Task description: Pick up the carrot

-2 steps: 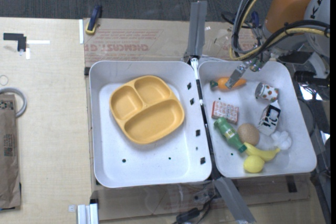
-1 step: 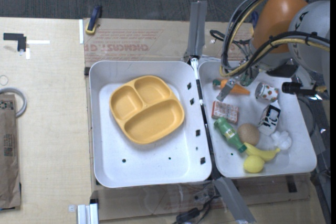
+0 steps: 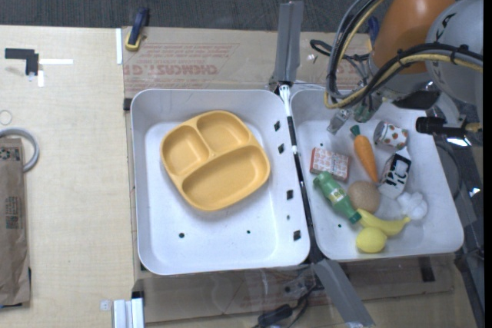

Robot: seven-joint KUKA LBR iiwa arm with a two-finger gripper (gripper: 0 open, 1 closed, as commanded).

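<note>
On my feed, the far left of the table [image 3: 69,165] carries a brown paper bag [image 3: 13,219] with small print I cannot read. The left bin [image 3: 146,188] holds a yellow plate [image 3: 215,159] with three compartments. Behind that bin lies cardboard [image 3: 200,57] with red lettering, seen upside down and too faint for me to make out.

In the right bin [image 3: 442,230] I see a red-and-white packet [image 3: 330,162], then a green bottle [image 3: 335,196] lying tilted, its cap toward the near edge. The carrot [image 3: 364,155] lies in the far half of this bin, between the packet and a black-and-white carton [image 3: 395,171]. Its long axis runs far to near, tilted a little rightward; the green stem end points to the far wall, the tip to the near right, close to a brown potato [image 3: 365,197]. Nearer lie a banana [image 3: 384,223] and a lemon [image 3: 371,240]. The carton's white markings are unreadable.

The jaws [image 3: 350,117] hang just beyond the carrot's stem end, under cables; whether they are wide or closed I cannot tell.
</note>
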